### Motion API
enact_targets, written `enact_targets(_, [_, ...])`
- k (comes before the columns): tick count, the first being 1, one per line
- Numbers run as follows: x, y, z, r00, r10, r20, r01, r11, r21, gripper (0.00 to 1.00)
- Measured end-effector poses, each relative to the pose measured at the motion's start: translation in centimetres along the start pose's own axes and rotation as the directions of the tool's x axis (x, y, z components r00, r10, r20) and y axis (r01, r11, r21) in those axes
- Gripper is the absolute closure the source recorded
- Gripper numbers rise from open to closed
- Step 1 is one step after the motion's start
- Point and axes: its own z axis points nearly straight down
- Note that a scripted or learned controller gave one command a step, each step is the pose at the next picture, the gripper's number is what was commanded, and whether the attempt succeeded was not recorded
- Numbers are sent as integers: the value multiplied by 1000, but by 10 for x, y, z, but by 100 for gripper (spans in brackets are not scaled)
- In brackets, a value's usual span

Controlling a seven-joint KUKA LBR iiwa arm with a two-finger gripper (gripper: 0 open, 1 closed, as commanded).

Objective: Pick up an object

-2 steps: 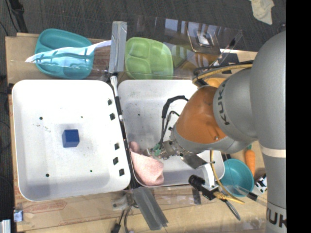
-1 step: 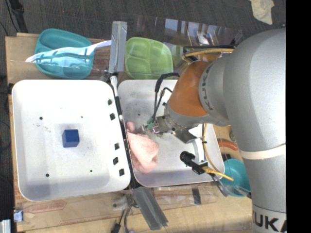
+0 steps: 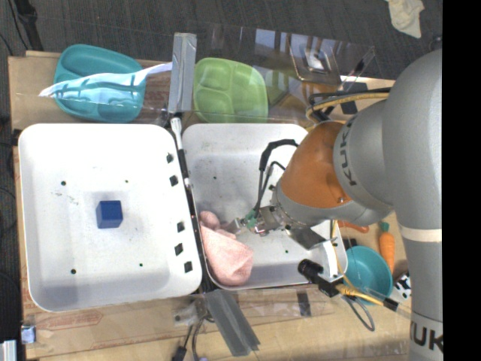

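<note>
The arm is reaching in from the right and hanging over the right bin (image 3: 225,138), with the pincer (image 3: 255,222) sitting low near that bin's middle. Whether the pincer is released or clenched I cannot tell (the wrist is hiding its tip). The nearest thing is a pink cloth (image 3: 224,250), lying in the bin's lower left corner, just beside the pincer, to its left and toward the front edge of the desk; its long axis is running from upper left to lower right. A blue cube (image 3: 110,213) is sitting well apart in the left bin (image 3: 45,141). The coming move, I judge, is calling for a short shift left and frontward onto the cloth.
</note>
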Motion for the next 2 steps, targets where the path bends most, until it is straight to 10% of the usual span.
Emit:
enact_targets(1, [-58, 7, -101, 994, 109, 1, -109, 994, -3, 0])
enact_targets(2, [4, 29, 1, 1000, 24, 0, -24, 1000, 1, 0])
